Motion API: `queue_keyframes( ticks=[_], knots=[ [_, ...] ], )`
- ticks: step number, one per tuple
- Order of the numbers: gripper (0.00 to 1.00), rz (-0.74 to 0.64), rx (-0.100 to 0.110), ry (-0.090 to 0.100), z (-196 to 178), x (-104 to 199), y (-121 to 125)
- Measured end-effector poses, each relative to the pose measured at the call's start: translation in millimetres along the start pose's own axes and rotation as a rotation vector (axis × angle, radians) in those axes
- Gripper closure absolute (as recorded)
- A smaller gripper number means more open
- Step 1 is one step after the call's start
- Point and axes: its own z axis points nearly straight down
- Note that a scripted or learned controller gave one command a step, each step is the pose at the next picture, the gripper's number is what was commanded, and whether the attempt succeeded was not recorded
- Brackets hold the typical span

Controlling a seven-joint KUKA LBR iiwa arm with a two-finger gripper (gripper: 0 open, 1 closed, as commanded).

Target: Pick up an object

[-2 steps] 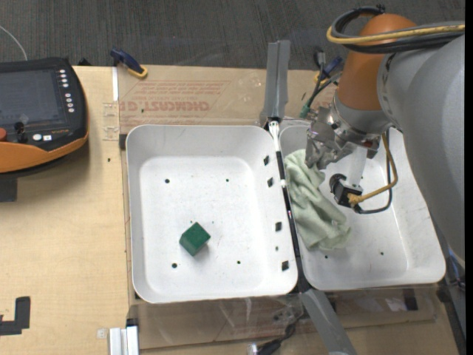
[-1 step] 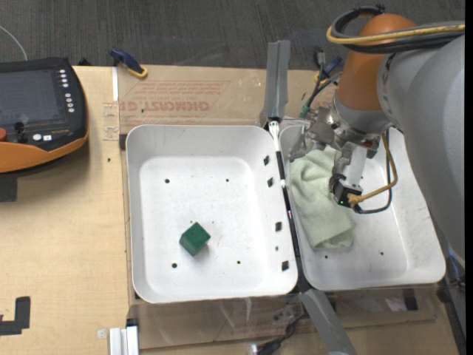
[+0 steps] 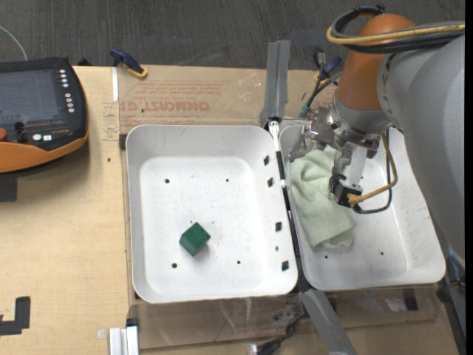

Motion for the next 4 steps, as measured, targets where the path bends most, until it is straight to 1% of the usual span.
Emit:
queue_keyframes(
  ticks=[2, 3, 4],
  knots=[
    [0.0, 0.0, 0.0, 0.0, 0, 0, 0],
    [0.0, -0.258, -0.003, 0.001, -67, 12, 14],
    [0.0, -0.055, 0.001, 0.001, 0, 25, -28]
  ],
)
